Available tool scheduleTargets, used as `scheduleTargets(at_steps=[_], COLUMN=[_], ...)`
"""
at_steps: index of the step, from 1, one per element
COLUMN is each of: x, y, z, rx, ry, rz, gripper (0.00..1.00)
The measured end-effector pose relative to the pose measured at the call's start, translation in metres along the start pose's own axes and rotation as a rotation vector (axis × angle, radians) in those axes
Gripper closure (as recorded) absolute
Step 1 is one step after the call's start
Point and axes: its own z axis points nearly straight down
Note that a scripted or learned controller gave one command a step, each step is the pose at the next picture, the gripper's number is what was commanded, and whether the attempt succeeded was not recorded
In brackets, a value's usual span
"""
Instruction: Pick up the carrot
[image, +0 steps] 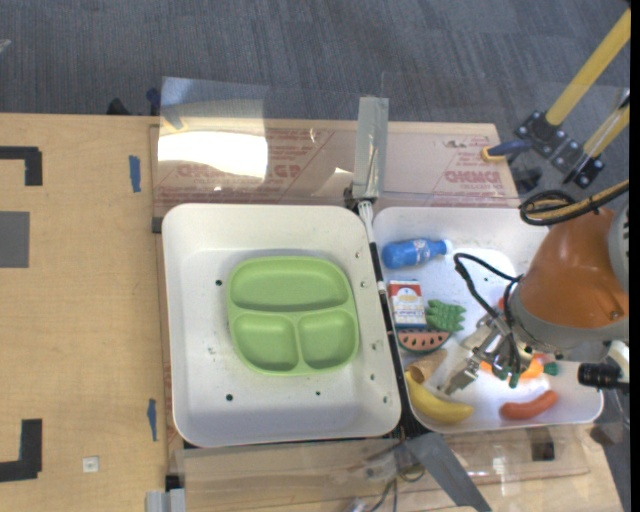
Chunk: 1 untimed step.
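We lower our jaws (492, 358) onto the carrot (524, 368) near the right bin's (480, 222) front edge; their state we cannot tell.

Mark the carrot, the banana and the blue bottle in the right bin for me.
carrot (533, 367), camera view: orange part showing just right of the gripper.
banana (436, 401), camera view: middle of its yellow curve.
blue bottle (410, 252), camera view: centre of its blue body.

Grey carpet floor (300, 40) up top; wood bench (70, 300) w/ black marks, blue tape bits.
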Motion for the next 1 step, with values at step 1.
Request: scheduleTargets(at_steps=[1], x=[-0.0021], y=[0.0023], z=[-0.0122], rx=[-0.004], ry=[-0.008], rz=[-0.002], gripper=[1.00])
